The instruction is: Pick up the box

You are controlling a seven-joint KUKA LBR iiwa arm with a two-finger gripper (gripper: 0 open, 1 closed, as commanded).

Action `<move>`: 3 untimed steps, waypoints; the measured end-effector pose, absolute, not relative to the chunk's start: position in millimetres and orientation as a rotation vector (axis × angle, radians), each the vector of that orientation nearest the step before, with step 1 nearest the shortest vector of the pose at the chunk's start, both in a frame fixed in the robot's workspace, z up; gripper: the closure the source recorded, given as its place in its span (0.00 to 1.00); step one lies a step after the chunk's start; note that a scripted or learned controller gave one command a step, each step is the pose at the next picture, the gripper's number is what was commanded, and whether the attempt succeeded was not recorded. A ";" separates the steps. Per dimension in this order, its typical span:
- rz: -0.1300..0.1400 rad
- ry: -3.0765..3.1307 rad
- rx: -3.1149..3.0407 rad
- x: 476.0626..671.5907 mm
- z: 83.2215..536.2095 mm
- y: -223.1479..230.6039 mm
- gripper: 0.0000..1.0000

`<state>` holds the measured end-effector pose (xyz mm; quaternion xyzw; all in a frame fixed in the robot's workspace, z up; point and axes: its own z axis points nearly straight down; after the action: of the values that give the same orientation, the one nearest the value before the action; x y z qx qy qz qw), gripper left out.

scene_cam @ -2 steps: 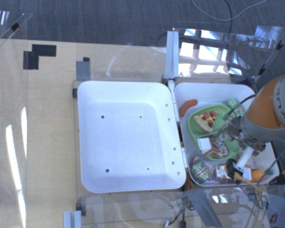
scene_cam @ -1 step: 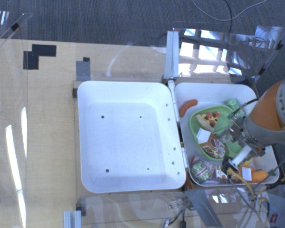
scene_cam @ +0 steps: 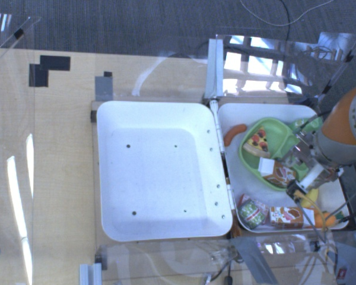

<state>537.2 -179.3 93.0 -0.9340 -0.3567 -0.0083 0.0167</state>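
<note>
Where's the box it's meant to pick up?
The box lies in the right bin, along its near edge, beside a green packet and below the gripper.

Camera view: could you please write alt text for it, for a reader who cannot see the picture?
A grey robot arm with an orange band reaches from the right over the right bin, which holds a green bowl, a small box, a sausage-shaped toy and other toy food. The left bin sits beside it on a wooden bench.
</note>
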 end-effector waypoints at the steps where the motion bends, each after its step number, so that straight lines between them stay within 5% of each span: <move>1: -0.031 -1.139 -2.934 494.0 92.1 -145.0 0.00; 3: -0.030 -1.116 -2.907 495.3 91.8 -179.3 0.00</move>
<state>495.3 -179.3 91.8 -0.9334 -0.3583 -0.0098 0.0137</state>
